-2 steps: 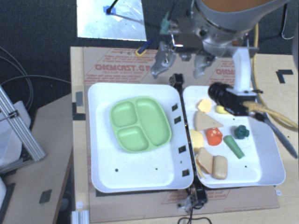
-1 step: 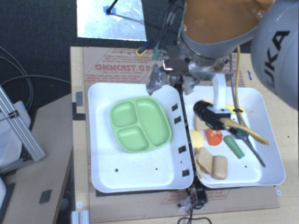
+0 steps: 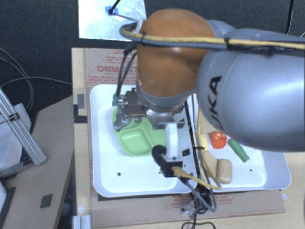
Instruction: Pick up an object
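A light green shallow dish lies in the left white bin, near its middle. My gripper hangs low over the dish's far edge, with the wrist and the orange band directly above, covering the back of the dish. Whether it touches the dish is hidden by the wrist. In the right bin lie a red tomato-like piece, a green stick-shaped piece, a tan bread-like block and a pale yellow long piece.
The grey arm covers the back of the right bin. A black connector and cables hang from the wrist over the divide between the bins. Brown cardboard lies under the bins. An aluminium frame stands at the left.
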